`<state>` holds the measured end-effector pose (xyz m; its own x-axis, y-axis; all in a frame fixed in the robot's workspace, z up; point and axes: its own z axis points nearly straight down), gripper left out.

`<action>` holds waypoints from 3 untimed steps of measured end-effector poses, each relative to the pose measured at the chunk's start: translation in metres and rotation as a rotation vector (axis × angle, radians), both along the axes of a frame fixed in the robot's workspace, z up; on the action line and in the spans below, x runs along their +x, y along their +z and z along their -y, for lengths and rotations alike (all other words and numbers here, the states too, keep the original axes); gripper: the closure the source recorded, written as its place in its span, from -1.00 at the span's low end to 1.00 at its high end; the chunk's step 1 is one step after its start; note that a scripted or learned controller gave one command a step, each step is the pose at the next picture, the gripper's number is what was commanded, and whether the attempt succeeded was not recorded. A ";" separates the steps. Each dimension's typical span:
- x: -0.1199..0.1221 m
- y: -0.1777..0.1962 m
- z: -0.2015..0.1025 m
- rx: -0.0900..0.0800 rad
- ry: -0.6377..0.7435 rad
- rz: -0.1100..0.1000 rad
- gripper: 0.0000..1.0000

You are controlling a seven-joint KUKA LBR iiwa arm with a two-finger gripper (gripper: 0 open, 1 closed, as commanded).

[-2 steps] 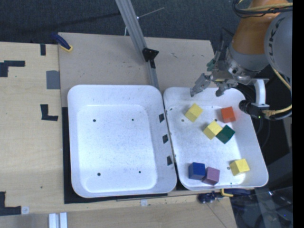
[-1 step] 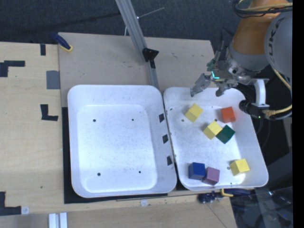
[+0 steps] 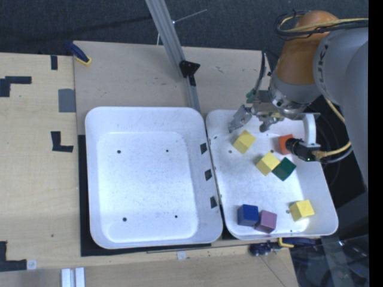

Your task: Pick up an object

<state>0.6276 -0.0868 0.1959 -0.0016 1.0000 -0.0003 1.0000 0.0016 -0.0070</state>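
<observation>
I see my gripper with fingers apart above the far yellow cube, nothing grasped yet.

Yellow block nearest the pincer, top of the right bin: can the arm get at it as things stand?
Probably yes. The pincer hangs just above and beside that yellow block, which sits apart from the other blocks with bare bin floor around it; nothing lies between them.

Robotics lab: bench, white bins

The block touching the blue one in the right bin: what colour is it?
Purple, seen in the camera view.
</observation>
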 end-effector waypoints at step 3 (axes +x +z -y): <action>0.003 -0.070 0.008 -0.005 0.002 0.027 1.00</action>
